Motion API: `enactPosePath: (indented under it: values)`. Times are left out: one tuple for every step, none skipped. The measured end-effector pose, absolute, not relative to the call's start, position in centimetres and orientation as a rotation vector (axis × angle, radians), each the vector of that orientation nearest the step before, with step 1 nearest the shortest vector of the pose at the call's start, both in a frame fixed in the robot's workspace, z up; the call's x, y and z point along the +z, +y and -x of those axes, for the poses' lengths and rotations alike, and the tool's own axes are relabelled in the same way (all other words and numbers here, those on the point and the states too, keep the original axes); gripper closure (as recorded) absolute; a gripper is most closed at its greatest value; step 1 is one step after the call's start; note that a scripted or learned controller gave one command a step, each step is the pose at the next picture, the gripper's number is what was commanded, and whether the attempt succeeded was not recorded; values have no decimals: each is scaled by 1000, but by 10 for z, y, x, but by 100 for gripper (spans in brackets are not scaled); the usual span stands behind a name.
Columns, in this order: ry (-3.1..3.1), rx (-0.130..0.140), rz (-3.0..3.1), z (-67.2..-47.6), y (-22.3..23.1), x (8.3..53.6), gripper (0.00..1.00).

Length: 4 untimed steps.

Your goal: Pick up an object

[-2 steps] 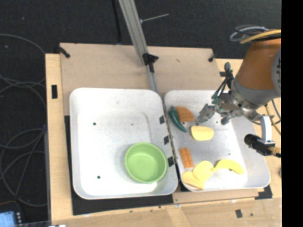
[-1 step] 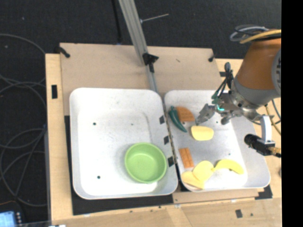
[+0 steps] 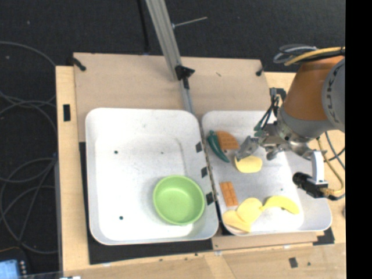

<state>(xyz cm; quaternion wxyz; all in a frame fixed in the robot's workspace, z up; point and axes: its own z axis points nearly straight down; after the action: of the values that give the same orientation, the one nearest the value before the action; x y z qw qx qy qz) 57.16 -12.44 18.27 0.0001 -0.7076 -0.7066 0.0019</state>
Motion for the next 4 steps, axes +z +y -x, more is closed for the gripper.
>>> enactPosePath:
  values:
    - [-2216, 7, 2223, -569, -117, 124, 0]
    - [-2219, 4, 2226, -569, -118, 100, 0]
    - [-2216, -5, 2233, -571, -118, 112, 100]
    - [-2220, -6, 2229, -568, -118, 157, 100]
